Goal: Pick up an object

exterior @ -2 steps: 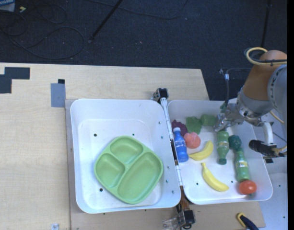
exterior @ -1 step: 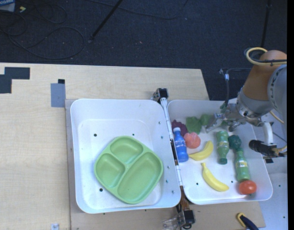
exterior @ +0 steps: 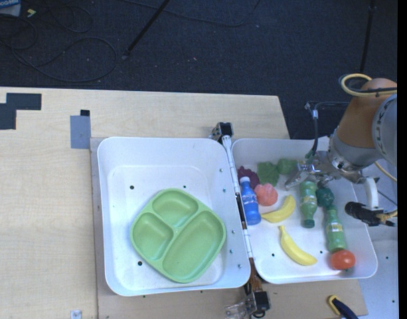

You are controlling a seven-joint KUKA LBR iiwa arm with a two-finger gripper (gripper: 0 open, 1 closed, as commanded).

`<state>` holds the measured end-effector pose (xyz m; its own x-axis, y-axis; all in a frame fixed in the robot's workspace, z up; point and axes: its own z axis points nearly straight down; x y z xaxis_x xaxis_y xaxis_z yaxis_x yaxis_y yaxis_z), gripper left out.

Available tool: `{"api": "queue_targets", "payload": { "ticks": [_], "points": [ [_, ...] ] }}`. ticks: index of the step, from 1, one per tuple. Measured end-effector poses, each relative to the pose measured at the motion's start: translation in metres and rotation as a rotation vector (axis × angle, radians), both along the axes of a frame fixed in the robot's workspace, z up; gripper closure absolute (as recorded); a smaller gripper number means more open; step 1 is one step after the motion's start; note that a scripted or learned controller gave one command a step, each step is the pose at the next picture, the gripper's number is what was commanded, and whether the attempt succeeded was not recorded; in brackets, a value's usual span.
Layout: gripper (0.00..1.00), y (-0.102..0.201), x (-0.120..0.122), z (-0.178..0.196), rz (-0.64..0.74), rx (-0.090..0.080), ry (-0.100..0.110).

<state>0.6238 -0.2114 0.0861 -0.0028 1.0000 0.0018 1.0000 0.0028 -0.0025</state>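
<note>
A: Camera view first. Left bin (exterior: pixel 110 178)?

B: Holds a green plate (exterior: pixel 176 234) with three compartments, lying a little toward 6 o'clock of the bin's middle.

A: Right bin (exterior: pixel 369 264)?

B: Crowded. At 9 o'clock, against the dividing wall, a blue bottle (exterior: pixel 249 203) with a white cap. At 10 o'clock a purple lump (exterior: pixel 248 177), and just beside it at its 4 o'clock a pink ball (exterior: pixel 266 194). At 11 o'clock a green leafy piece (exterior: pixel 276 171).

A: Bananas?

B: Two. Upper banana (exterior: pixel 281 211) near the middle, touching the pink ball's lower side. Lower banana (exterior: pixel 297 248) at 6 o'clock, apart from the other.

A: Toward the right wall?

B: Short green bottle (exterior: pixel 308 203) just past the middle at 1 o'clock, long green bottle (exterior: pixel 334 230) at 4 o'clock, and a tomato (exterior: pixel 342 260) at 5 o'clock, touching that bottle's lower end.

A: Arm (exterior: pixel 362 128)?

B: Reaches in from 3 o'clock, orange band uppermost. Gripper (exterior: pixel 315 168) hangs at 12 o'clock of the right bin, over the short green bottle's top, close by the leafy piece.

A: Grip loose or closed?

B: Cannot tell from this angle. Nothing seen lifted; every piece rests on the bin floor
</note>
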Motion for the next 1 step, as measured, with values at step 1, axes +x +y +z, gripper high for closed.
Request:
{"api": "queue_targets", "payload": {
  "ticks": [1],
  "points": [
    [1.00,0.0001,0.0003,0.0074,0.000,0.003,0.004]
  ]
}}
